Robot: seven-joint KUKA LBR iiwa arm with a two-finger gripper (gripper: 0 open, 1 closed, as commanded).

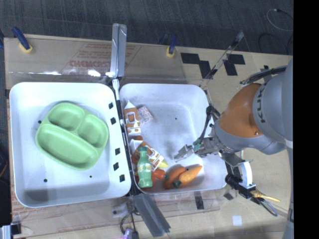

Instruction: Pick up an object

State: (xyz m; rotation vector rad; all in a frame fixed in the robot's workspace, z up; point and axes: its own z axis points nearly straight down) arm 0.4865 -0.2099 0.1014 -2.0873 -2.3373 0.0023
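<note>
Left bin [20, 133] carries a green divided plate [72, 134], well apart from the arm. Right bin [194, 96]: clutter packed along its left wall and near edge. A small printed packet [144, 114] and an orange-and-white carton [132, 122] lie against the left wall; below them a green bottle [144, 167] stands near the front-left corner with a wrapper [155, 157] beside it. A toy carrot [188, 175] lies along the near edge, touching a darker orange piece [170, 176]. Claw [182, 152] low in the right bin, just above and left of the carrot, apart from it; nothing seen between its fingers; open or closed, cannot tell. Blue clamps [22, 40] on the tabletop [149, 59] behind the bins.
</note>
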